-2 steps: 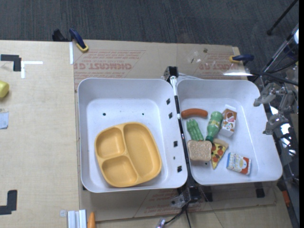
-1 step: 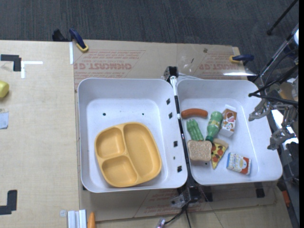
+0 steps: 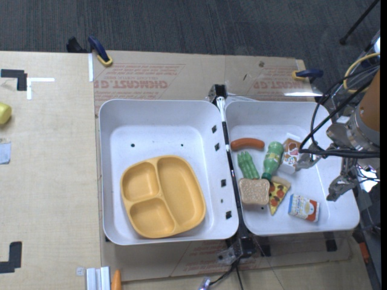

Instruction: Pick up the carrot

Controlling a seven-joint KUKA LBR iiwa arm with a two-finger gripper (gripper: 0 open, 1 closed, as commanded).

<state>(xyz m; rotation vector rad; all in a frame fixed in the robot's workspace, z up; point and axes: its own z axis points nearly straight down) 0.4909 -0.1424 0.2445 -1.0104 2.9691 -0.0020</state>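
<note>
My gripper (image 3: 346,183) hangs at the right bin's (image 3: 338,222) right edge, whether wide or narrow I cannot tell, so I'm at the approach, needing to reach left to the carrot (image 3: 247,144) lying near the divider.

Carrot (image 3: 247,144): orange-red, elongated, lying flat crosswise near back-left of right bin, just behind green vegetable.
</note>
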